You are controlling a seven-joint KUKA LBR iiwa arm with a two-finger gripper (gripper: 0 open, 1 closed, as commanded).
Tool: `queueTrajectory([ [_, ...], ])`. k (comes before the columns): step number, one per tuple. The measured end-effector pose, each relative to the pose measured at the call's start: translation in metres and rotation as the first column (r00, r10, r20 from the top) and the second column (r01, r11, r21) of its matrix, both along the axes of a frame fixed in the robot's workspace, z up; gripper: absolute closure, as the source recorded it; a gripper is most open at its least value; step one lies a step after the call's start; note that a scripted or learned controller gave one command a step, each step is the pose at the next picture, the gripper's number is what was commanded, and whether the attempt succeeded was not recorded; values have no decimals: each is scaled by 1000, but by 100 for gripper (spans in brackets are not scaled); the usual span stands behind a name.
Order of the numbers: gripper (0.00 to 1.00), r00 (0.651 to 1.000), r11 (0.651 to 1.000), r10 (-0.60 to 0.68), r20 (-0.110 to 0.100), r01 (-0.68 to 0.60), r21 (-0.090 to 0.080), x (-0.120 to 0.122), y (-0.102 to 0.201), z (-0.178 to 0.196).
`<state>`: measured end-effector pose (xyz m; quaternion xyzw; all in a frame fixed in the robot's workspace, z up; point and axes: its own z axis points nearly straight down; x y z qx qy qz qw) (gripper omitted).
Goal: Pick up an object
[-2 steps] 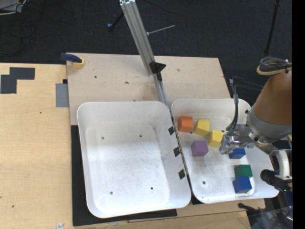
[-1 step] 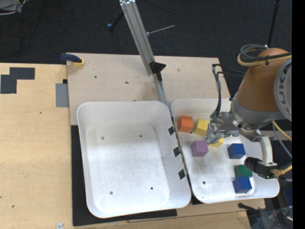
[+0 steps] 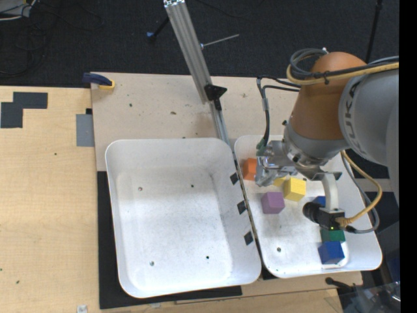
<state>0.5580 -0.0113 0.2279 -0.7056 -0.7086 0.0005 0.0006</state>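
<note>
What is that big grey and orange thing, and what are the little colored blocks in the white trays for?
That big thing is a robot arm. The camera sits above the bench and looks down at a slant, and the arm reaches in from the right. At its end is a gripper, a metal hand with two fingers for picking things up. Two shallow white trays lie side by side. In the right tray lie small blocks: an orange block, a yellow block, a purple block, a green block and a blue block. The gripper hangs beside the orange one. I cannot tell if it holds anything.
</note>
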Motion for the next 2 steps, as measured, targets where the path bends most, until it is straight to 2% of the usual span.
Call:
queueTrajectory([
  [1,100,1000,1000,-1,1,1,1,28,40,10],
  [2,100,1000,1000,-1,0,1,1,65,86,3],
])
